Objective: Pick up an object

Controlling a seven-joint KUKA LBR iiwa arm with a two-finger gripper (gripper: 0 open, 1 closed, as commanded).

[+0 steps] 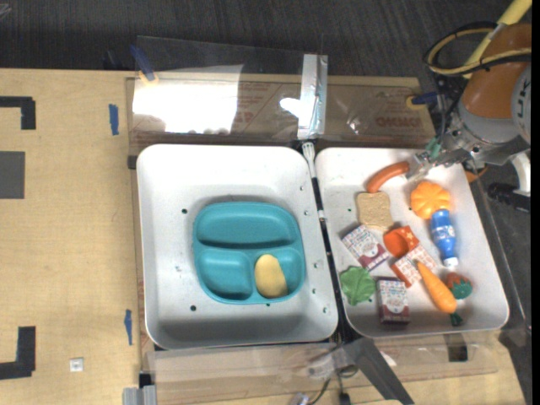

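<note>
The right bin (494,310) holds several toy foods. A red sausage (386,175) lies at its back, with a tan bread slice (374,210) just in front of it. An orange pumpkin (430,199), a blue bottle (444,237) and a carrot (439,289) line the right side. Small cartons (361,245) (393,300), a red piece (399,241) and a green lettuce leaf (358,285) fill the middle and front. My gripper (429,157) hangs at the bin's back right corner, just right of the sausage's end and above the pumpkin. Nothing shows in its grasp.
The left bin (160,184) bears a teal divided plate (245,226) with a yellow potato-like piece (270,275) in its front right section. A clear plastic sheet (228,91) stands behind the bins. The grey arm with its orange band (489,91) and cables crowds the upper right.
</note>
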